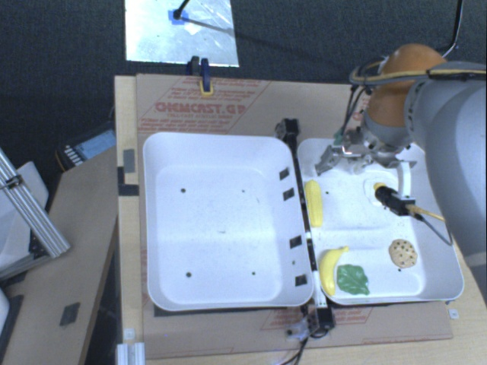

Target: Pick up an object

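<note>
1. The hand [344, 154] hangs low over the far part of the right bin [441, 280], under the grey arm [449, 120] with its orange band; it looks to hold nothing, and whether it stands apart or together cannot be told from here.
2. Candidates all lie nearer the camera than the hand: a yellow corn cob [313, 203] just below it by the bin's inner wall, a banana [329, 268] and green leaf [352, 279] further on, a cookie [402, 253] off to the side.
3. The corn cob seems the easiest pick: closest, lying clear of the others.
4. Centre over its middle, grip across its narrow width, and stay off the wall beside it.
</note>
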`<act>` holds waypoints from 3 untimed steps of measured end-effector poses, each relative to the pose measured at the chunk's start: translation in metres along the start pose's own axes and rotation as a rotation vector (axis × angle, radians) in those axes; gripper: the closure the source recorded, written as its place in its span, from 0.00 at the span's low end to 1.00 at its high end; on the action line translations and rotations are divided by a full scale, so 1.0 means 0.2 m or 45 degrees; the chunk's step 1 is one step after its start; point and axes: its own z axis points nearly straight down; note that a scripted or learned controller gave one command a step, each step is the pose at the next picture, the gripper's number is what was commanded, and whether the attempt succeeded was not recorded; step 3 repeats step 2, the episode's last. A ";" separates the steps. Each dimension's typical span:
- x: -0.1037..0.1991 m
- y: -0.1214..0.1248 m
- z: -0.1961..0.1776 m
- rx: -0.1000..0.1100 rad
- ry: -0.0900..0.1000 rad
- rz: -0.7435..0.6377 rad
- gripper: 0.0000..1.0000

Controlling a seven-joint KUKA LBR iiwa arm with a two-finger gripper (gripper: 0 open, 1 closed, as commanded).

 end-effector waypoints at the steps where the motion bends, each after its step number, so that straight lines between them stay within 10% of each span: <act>1: -0.29 -0.07 0.01 0.005 -0.002 0.016 0.00; 2: -0.28 -0.06 -0.05 0.000 -0.003 0.007 1.00; 3: -0.28 -0.06 -0.05 0.000 -0.003 0.007 1.00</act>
